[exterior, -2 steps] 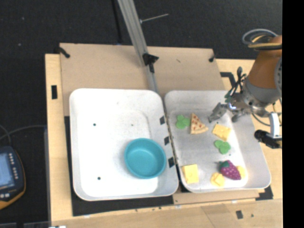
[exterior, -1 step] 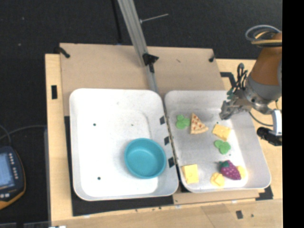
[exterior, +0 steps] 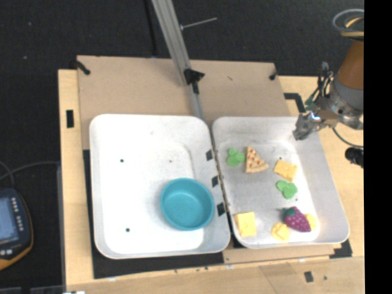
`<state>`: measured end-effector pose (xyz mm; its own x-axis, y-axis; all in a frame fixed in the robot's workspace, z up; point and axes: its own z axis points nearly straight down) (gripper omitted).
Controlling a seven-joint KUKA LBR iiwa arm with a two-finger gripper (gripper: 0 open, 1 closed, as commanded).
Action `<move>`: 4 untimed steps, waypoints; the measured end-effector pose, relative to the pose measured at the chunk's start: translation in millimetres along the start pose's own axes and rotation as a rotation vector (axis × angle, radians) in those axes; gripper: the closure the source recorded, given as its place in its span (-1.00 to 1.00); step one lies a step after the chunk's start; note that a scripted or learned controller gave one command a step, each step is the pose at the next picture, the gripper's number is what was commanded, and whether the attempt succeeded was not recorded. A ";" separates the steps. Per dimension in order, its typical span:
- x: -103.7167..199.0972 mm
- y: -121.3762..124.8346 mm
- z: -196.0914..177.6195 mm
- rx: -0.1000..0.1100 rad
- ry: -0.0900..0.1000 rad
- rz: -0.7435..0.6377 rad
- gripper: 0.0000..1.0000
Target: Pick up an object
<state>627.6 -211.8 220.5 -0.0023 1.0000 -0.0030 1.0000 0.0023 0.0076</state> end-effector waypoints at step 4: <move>146.7 -45.2 -41.0 0.006 0.002 0.000 1.00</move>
<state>581.8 -65.1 260.7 -0.0022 1.0000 -0.0006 1.0000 0.0022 0.0017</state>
